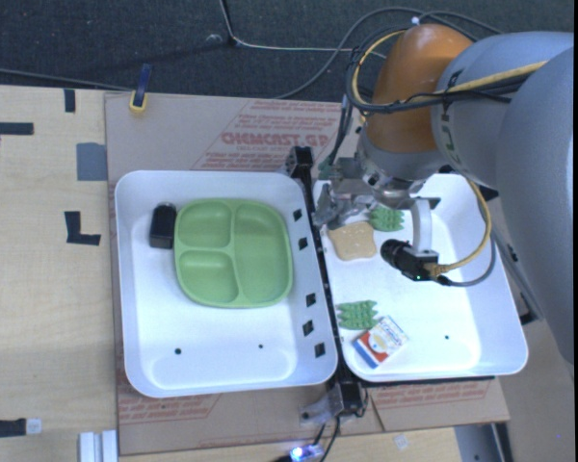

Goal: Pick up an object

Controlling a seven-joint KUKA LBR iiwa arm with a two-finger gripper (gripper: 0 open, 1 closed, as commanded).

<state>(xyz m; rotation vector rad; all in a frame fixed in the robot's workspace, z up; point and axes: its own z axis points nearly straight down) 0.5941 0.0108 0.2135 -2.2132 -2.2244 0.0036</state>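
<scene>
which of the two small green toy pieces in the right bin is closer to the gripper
The small green toy piece at the bin's far end, right beside the gripper and the tan piece. The other green piece lies nearer the camera, next to the red, white and blue packet.

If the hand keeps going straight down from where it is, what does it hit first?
Most likely the tan bread-like piece in the right bin: the hand hangs right above its upper edge. The green toy lies beside it. Depth is unclear from this slant, so it could hit bin floor instead.
</scene>
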